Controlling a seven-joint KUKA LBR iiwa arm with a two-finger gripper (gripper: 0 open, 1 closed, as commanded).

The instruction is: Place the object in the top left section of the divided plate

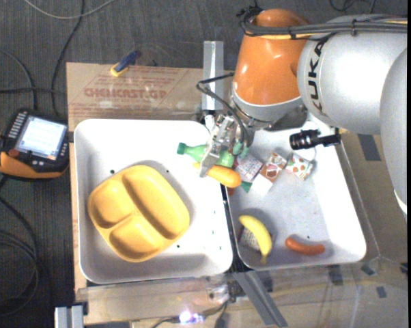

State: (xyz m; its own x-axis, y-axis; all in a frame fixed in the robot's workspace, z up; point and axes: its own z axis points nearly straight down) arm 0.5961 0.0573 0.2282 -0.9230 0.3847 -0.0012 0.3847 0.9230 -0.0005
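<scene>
The yellow divided plate point(138, 212) lies in the left bin point(96, 142), with its two smaller sections toward the upper left and a large one at the lower right. My gripper point(216, 153) hangs over the rim between the two bins, up and to the right of the plate. A green bottle point(193, 149) lies crosswise between its fingers, neck pointing left over the left bin. Just under the fingertips sits a small orange-yellow piece point(224, 176); I cannot tell whether it is gripped or resting on the rim.
The right bin point(342, 210) holds small red-and-white cartons point(274, 167), a banana point(257, 232) and a red sausage point(304, 247). A teach pendant point(31, 142) sits left of the bench. Cardboard point(137, 91) lies behind the left bin.
</scene>
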